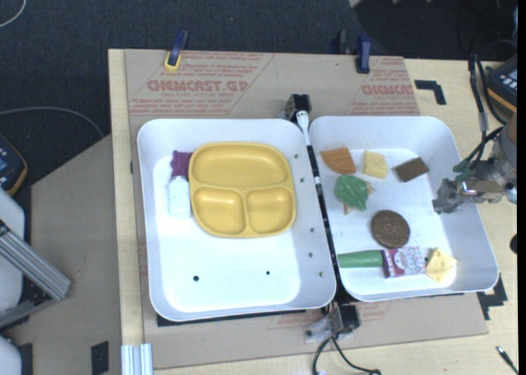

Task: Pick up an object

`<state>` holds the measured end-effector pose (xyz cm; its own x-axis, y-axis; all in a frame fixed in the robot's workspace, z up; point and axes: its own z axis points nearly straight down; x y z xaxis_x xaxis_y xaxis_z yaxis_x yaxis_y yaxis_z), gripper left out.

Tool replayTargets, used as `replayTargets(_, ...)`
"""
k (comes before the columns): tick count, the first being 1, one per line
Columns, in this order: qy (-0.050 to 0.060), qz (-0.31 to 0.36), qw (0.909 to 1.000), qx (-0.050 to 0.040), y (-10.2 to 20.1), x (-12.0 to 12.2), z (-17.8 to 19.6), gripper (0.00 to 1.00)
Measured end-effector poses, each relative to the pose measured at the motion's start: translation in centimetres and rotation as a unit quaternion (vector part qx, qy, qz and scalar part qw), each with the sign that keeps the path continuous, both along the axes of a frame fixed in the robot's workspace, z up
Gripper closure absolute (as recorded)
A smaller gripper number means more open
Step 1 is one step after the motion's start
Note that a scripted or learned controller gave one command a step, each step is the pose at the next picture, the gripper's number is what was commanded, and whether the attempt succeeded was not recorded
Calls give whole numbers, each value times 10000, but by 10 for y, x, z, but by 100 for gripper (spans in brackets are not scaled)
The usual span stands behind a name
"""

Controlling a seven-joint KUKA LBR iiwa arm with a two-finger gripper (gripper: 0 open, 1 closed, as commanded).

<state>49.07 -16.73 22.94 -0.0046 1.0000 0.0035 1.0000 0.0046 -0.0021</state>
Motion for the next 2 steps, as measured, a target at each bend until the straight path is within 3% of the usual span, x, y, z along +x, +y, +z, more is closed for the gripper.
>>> replayTargets(2,8,8,10000,0,110,-4,-9,100)
